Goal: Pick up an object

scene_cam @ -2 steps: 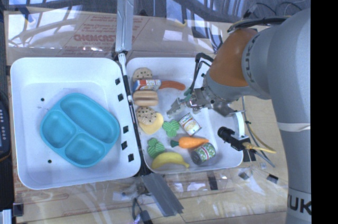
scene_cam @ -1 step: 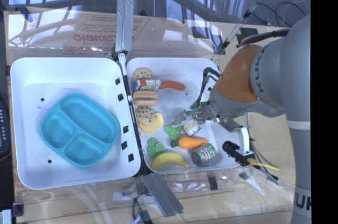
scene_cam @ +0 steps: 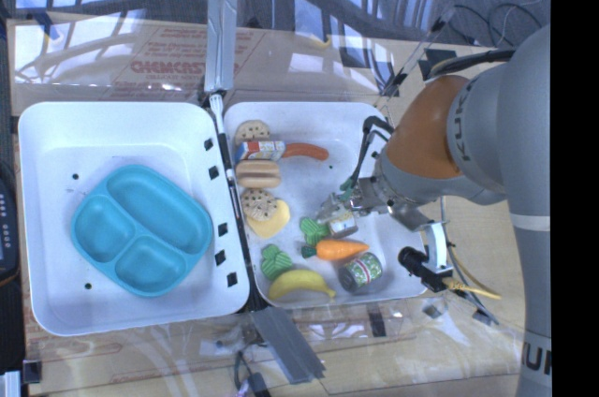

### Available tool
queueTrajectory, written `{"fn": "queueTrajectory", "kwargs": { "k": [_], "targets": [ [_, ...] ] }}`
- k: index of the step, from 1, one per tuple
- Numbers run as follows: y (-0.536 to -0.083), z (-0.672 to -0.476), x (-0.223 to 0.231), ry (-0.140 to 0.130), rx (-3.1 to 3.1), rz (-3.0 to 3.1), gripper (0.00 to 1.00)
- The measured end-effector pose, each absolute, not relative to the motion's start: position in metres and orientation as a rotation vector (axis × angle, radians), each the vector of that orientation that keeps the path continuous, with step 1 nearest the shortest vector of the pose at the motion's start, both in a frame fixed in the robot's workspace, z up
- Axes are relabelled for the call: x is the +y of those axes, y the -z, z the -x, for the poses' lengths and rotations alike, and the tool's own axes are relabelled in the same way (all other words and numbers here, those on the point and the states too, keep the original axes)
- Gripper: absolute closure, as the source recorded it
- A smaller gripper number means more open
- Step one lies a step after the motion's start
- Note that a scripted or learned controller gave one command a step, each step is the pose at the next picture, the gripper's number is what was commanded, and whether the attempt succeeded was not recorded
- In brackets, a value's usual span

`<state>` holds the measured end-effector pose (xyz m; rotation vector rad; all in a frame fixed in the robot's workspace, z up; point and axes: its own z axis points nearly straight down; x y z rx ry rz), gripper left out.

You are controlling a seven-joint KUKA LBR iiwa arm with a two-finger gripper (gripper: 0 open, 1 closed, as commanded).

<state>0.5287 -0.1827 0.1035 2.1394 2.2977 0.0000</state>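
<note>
The right bin [scene_cam: 309,119] holds several toy foods: a round cookie [scene_cam: 252,132], a small packet [scene_cam: 260,148], an orange sausage [scene_cam: 306,152], a hot dog bun [scene_cam: 258,172], a yellow piece [scene_cam: 267,215], green pieces [scene_cam: 313,230], a carrot [scene_cam: 341,249], a green can [scene_cam: 360,272], a banana [scene_cam: 299,284] and a green vegetable [scene_cam: 274,261]. My gripper [scene_cam: 341,210] is low in the right bin, just above the carrot, close to a small light object [scene_cam: 343,225]. Whether that object sits between the fingers cannot be made out.
The left bin [scene_cam: 56,142] bears a blue divided plate [scene_cam: 142,229]. A grey divider bar [scene_cam: 221,39] rises between the bins. The grey arm with its orange band [scene_cam: 432,138] covers the right bin's right side. Cables [scene_cam: 468,290] lie at the right bin's near right corner.
</note>
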Motion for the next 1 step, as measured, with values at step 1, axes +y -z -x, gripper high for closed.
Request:
{"fn": "queueTrajectory", "kwargs": {
  "k": [1],
  "targets": [
    [-0.2495, -0.5156, -0.1381, -0.004, 2.185, -2.253, 1.00]
  ]
}}
